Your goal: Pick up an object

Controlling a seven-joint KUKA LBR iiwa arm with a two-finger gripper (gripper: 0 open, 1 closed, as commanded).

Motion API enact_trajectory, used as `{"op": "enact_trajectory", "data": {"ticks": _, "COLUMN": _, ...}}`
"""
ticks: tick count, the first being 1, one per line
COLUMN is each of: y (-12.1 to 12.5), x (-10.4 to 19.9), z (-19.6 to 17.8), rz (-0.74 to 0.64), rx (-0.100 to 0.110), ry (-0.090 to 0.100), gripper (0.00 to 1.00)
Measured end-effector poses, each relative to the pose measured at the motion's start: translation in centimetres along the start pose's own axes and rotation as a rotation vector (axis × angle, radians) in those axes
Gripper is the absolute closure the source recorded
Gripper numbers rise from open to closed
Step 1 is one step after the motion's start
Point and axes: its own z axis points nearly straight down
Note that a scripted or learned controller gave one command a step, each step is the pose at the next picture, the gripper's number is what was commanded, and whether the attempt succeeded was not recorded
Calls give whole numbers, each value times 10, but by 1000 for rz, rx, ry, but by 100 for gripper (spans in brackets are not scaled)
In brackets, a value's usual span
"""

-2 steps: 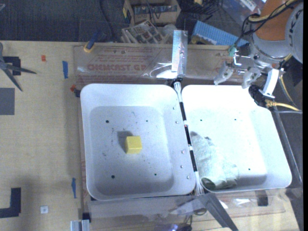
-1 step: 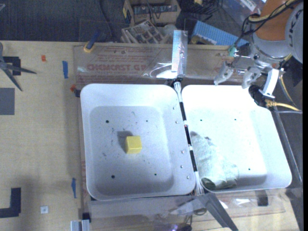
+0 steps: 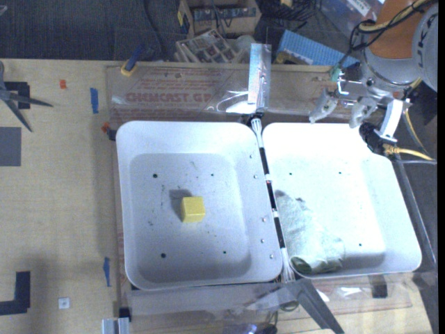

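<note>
Wooden tabletop (image 3: 55, 207) carries two bins. You have a rolled cloth (image 3: 309, 239) in the right bin (image 3: 361, 186), a yellow block (image 3: 193, 209) mid left bin (image 3: 139, 158). Your gripper (image 3: 342, 111) hangs open, empty, over the right bin's far rim; centre over the block, descend straight.

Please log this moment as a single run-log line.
gripper: above right bin's far rim, fingers open, nothing held | yellow block: left bin | rolled grey cloth: right bin | pick: not started
</note>
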Motion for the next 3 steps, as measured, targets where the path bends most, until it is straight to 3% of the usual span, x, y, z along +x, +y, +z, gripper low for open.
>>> {"op": "enact_trajectory", "data": {"ticks": 1, "y": 0, "x": 0, "z": 0, "rz": 0, "rx": 0, "ry": 0, "gripper": 0}}
{"op": "enact_trajectory", "data": {"ticks": 2, "y": -3, "x": 20, "z": 124, "rz": -344, "rx": 3, "ry": 2, "gripper": 0}}
{"op": "enact_trajectory", "data": {"ticks": 3, "y": -2, "x": 20, "z": 112, "rz": -343, "rx": -3, "ry": 1, "gripper": 100}}
